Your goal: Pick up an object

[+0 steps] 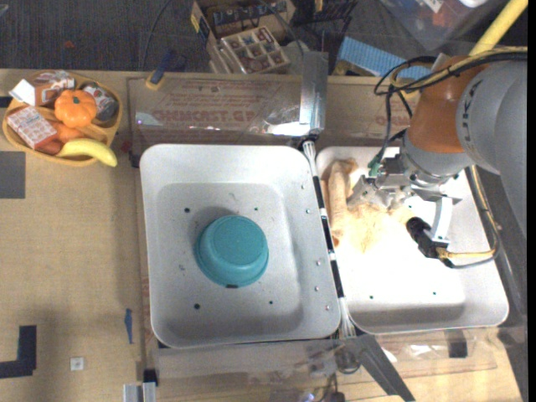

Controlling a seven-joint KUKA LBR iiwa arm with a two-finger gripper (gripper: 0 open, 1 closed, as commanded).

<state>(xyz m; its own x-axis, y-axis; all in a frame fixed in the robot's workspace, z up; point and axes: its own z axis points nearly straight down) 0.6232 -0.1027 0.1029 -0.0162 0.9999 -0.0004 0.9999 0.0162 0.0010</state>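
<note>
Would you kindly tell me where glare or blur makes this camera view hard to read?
In the camera view, the right bin floor is washed out by bright light, softening the tan object beside the gripper; the teal bowl in the left bin is evenly lit.

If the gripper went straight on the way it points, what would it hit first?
Likely the pale tan object lying in the right bin directly under the gripper, though the gap between them is unclear from this view.

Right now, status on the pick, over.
Claw over right bin, beside tan loaf-shaped thing at its left wall. Teal bowl in left bin, apart. Nothing seen in the way.
</note>
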